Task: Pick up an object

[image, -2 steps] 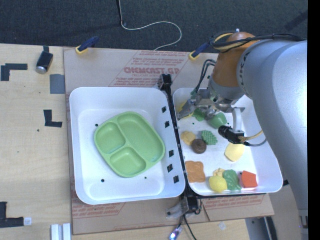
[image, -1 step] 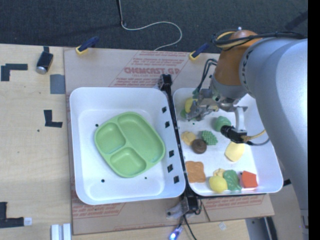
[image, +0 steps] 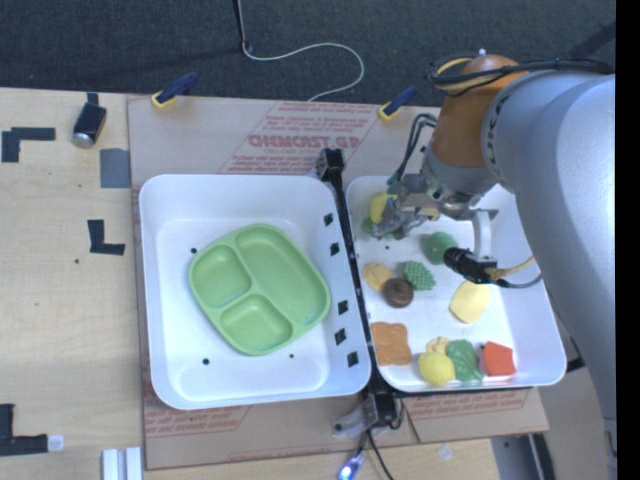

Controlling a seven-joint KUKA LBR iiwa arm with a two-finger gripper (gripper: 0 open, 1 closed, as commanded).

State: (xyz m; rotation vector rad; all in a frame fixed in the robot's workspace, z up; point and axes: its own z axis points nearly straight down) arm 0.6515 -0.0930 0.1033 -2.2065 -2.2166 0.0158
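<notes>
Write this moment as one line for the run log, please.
arm: over right bin | end effector: low by yellow toy, far corner | green tray: left bin | lifted: nothing seen

The left bin (image: 170, 368) holds a light green divided plate (image: 259, 287), lying flat and turned at an angle, with three compartments. Both bins rest on a sheet of brown cardboard (image: 290, 138) printed with red lettering, pinned at its far edge by two blue-and-yellow clamps (image: 174, 89), one toward each far corner, and a thin white cable (image: 300, 58) loops over the dark floor beyond it. On the wooden bench (image: 60, 298) to the left lie a small dark cylinder (image: 88, 123) and several pieces of black tape (image: 103, 238).
</notes>
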